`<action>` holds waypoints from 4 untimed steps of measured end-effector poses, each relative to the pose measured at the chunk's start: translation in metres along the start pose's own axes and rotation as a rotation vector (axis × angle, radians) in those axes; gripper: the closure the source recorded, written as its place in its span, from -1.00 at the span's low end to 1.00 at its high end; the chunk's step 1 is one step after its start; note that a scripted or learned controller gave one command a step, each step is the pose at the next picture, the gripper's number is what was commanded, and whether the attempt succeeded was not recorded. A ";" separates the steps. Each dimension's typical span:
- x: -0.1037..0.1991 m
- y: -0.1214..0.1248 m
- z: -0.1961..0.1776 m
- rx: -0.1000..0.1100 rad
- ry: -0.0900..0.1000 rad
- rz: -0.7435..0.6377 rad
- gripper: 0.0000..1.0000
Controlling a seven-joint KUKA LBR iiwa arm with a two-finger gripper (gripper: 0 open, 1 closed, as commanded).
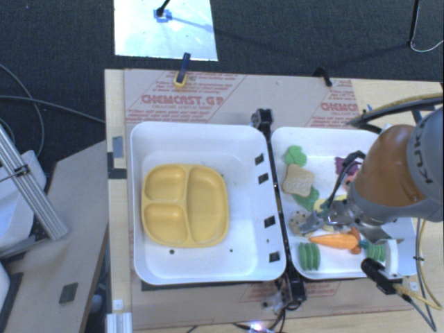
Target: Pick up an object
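Here, in the right bin [326,141], several toy food pieces lie close together, and any of them can be the thing to pick. An orange carrot [335,241] lies flat near the front of this bin, with its green top pointing to the right. Just left of it and a little lower there is a green ridged piece [309,255]. Above the carrot, a round brownish piece with holes [299,220] lies on the bin floor. Further back there is a slice of toast [298,180], tan with a pale face, and one green piece [306,201] touches its lower edge. Another green piece [295,155] lies behind the toast, near the back wall. A purple thing [343,164] is partly hidden by the arm.

The gripper [320,219] is low inside the right bin, just above the carrot and beside the piece with holes. I cannot tell how it is set, because the metal parts are small and blurred; nothing is seen clearly held by it. The grey arm with the orange band [386,168] comes in from the right and covers the right part of this bin.

The left bin [201,134] stands beside it, and the two touch along a dark divider. In it lies a yellow divided plate [185,205] with three compartments, toward the left side.
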State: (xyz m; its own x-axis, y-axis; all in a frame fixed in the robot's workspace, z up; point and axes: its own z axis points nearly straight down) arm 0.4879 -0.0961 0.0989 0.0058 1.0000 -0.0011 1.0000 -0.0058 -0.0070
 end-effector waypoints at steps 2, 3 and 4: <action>0.004 0.004 -0.025 -0.011 0.002 -0.006 1.00; 0.004 0.005 -0.035 -0.013 0.002 -0.005 1.00; 0.031 -0.001 -0.088 -0.012 0.001 -0.012 1.00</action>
State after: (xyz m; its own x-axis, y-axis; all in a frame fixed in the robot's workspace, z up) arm 0.4877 -0.0649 0.1871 -0.0067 1.0000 0.0003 1.0000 0.0067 0.0054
